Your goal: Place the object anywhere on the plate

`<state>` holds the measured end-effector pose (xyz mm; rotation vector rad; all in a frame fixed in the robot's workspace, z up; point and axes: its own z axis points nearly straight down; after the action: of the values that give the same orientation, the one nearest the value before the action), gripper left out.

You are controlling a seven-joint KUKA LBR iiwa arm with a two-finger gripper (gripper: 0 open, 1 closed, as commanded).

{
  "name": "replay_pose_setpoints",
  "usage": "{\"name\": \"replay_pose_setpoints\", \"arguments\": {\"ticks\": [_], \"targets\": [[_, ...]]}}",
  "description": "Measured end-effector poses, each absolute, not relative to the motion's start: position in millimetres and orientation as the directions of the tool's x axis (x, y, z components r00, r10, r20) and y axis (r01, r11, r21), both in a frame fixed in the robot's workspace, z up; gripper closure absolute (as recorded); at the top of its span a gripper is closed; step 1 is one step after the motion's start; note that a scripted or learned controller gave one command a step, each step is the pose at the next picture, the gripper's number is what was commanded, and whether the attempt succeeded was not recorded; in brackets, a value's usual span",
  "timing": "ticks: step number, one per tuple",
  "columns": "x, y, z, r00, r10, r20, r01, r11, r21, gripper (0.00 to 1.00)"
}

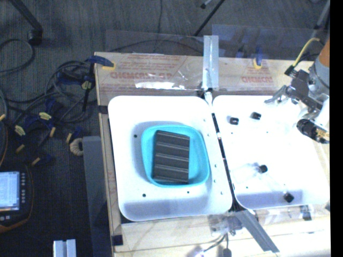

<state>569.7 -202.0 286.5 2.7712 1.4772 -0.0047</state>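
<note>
As the gripper (293,91) hangs aside, a block (171,157) tops the plate (144,162).

Arm (323,76): cut off by the picture's edge at 3 o'clock; its upper links are out of frame.

End effector (284,94): blurred, its outline merging with the white rim of the right bin (316,186).

Small dark pieces (233,120), four in that bin, from 11 o'clock round to 5 o'clock: too small to identify.

Plate (146,143): its centre is hidden under the ridged block (171,156).

Lettering (153,75), red print on the worktop (128,68) at 12 o'clock: blurred and glared over, illegible.

Handheld unit (8,197) on the floor at 8 o'clock: cut by the left edge, its screen unreadable.

Pale item (64,248) at 7 o'clock: cut by the bottom edge, kind undetermined.
</note>
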Motion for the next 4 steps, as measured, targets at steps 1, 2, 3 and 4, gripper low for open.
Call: {"name": "replay_pose_setpoints", "arguments": {"ticks": [1, 2, 3, 4], "targets": [[535.5, -144.2, 259.9, 0.585, 0.811, -0.003, 0.811, -0.585, -0.003, 0.00], [483.0, -187.2, 191.3, 0.643, 0.766, -0.002, 0.766, -0.643, -0.004, 0.00], [514.8, -199.8, 381.8, 0.645, 0.764, -0.003, 0.764, -0.645, 0.002, 0.00], [483.6, -209.1, 302.2, 0.673, 0.739, -0.003, 0.739, -0.673, -0.002, 0.00]]}}
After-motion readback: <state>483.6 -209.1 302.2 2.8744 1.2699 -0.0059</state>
